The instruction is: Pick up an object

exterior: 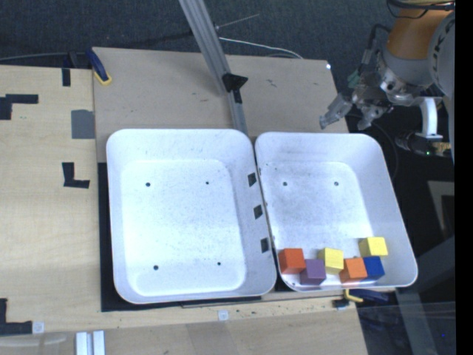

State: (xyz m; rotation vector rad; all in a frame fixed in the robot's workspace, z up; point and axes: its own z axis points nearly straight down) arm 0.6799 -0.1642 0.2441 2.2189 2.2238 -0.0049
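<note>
Foam-like cubes [332, 263] cluster in the speckled right bin's [384, 161] near corner.

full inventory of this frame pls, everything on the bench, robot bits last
left bin: 1, white, shallow, left half of the bench
right bin: 1, white, shallow, touching the left bin's right side
orange blocks: 2, both along the right bin's near edge, one at the left end of the row, the other towards the right end
yellow blocks: 2, same row, one mid-row, one at the far right
purple block: 1, between the left orange and the mid yellow
blue block: 1, beside the right orange
metal rail: 1, silver, slanting down from the top to the gap between the bins
arm: 1, grey with orange band, top right
tool: 1, above the right bin's far edge
</note>
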